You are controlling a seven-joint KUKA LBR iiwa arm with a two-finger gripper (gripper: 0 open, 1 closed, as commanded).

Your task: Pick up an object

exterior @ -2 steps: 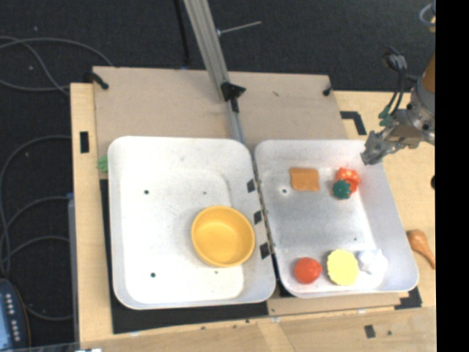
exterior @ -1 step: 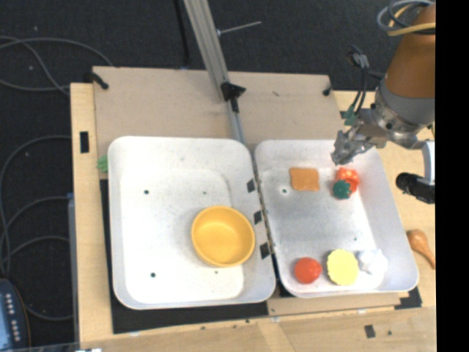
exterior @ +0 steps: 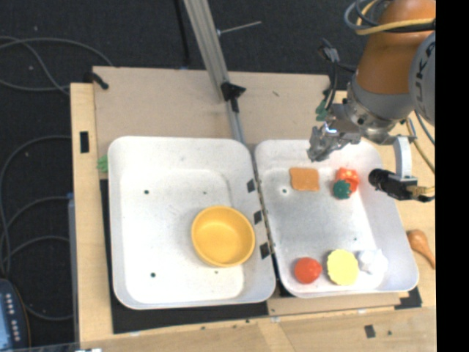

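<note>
The big grey arm with its orange band (exterior: 392, 28) reaches in from the right side. Its end effector (exterior: 321, 147) hangs over the far edge of the right bin (exterior: 322, 218). It is dark and small in the camera view, and I cannot tell if it is open or closed. Nothing can be seen held in it.

Just below the end effector, a flat orange-brown block (exterior: 304, 179) lies in the right bin. Near it, to the right, sit a small red-orange thing (exterior: 347, 175) and a little green ball (exterior: 341, 190), touching each other. At the near end of the same bin sit a red ball (exterior: 308, 270), a yellow round thing (exterior: 342, 267) just beside it, and a small white lump (exterior: 371, 261) next to that.

The left bin (exterior: 146, 196) holds a yellow bowl (exterior: 222, 235), upright, close to the wall between the two bins.

Both bins rest side by side on the light brown tabletop (exterior: 161, 101). A grey metal pole (exterior: 209, 46) slants up from behind the bins
</note>
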